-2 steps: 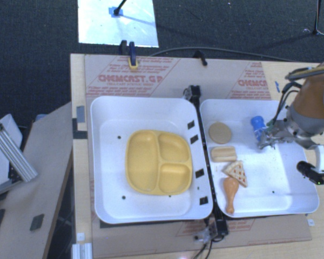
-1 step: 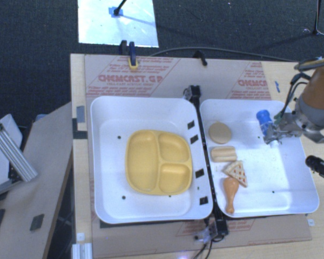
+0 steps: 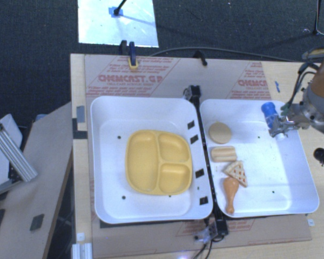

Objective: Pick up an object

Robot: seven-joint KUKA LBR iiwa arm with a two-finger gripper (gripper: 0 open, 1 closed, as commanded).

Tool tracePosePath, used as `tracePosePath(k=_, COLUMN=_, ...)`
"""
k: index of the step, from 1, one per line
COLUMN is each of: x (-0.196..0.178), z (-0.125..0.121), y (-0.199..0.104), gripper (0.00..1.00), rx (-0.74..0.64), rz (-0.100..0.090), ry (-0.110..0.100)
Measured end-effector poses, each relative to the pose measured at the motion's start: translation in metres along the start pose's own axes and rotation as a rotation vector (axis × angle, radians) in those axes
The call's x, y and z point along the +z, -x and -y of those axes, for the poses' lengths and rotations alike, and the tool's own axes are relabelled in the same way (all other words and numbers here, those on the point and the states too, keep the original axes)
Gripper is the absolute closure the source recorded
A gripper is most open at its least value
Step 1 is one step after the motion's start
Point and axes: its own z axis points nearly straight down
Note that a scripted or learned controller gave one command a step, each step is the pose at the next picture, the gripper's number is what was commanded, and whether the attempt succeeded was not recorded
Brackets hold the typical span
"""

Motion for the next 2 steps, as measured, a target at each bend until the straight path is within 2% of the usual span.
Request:
tracePosePath(k=1, x=-0.045, z=0.001, y=0.004, gripper=1.00, rx=0.000, rz=0.000, ry=0.000)
tracePosePath(k=2, x=-0.035, z=-0.005, y=-0.047, gripper=1.00, rx=-0.003, rz=-0.003, ry=-0.004)
